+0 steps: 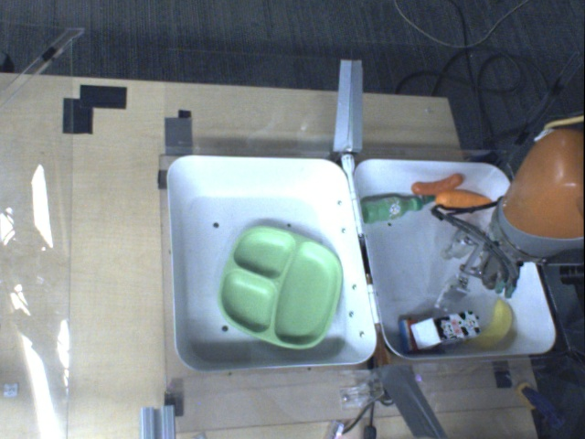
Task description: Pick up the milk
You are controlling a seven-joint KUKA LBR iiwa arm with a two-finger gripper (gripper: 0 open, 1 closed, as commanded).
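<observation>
I see the milk (pixel 445 329) lying on its side at the near edge of the right bin (pixel 402 263), just beside a yellow fruit (pixel 498 326). My claw (pixel 477 265) hangs above the middle of this bin, apart from the milk, and it holds nothing; how wide it stands I cannot tell. A green bottle (pixel 391 208) and a carrot (pixel 450 190) lie at the far edge. The left bin (pixel 196 245) carries a green divided plate (pixel 281 286)

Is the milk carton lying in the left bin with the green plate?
No, the milk carton lies at the near edge of the right bin, beside a yellow fruit.
</observation>
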